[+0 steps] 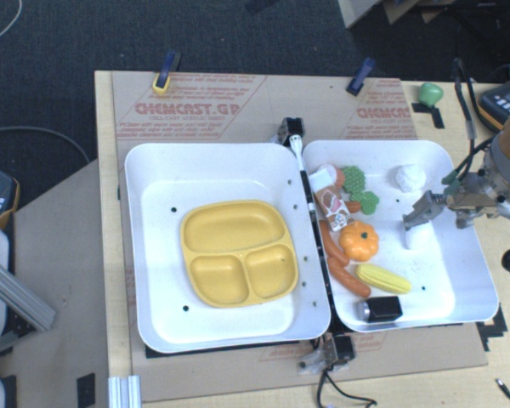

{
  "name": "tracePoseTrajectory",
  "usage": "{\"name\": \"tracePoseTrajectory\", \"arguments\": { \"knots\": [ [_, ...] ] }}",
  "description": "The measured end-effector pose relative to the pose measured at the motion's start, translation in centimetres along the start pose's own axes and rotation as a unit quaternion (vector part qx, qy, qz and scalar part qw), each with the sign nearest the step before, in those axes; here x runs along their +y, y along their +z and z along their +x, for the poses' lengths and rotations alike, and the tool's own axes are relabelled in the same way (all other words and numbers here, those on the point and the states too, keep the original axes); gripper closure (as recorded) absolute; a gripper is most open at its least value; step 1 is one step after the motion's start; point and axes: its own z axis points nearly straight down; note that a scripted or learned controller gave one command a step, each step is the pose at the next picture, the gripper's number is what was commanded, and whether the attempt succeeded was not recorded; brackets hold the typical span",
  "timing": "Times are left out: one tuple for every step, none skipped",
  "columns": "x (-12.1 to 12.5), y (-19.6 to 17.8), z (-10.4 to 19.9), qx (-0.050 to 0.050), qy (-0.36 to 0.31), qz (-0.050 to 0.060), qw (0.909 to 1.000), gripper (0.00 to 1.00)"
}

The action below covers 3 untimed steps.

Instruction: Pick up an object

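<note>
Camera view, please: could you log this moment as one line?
hand over right bin | holds nothing | pumpkin, corn along left wall | yellow tray in left bin

One fixed camera, high above the bench (238,100) | tilted down at a slant, taking in the left bin (153,228) and the right bin (459,287) whole | far enough back for dark floor (68,49) along top and left | arm (493,189) enters from right.

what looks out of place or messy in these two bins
Nothing is spilled or damaged. The toy food is all crowded against the left wall of the right bin, while the yellow divided tray sits slightly askew in the left bin. The tool hovers over bare floor.
</note>
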Motion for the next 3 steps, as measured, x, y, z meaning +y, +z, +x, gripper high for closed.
{"name": "tracePoseTrajectory", "arguments": {
  "knots": [
    [0.6,5.7,0.8,0.001,0.0,0.003,1.0,0.0],
    [0.5,12.1,1.2,0.002,0.0,0.004,1.0,0.0],
    [0.4,16.9,1.3,0.001,0.0,0.003,1.0,0.0]
  ]
}}
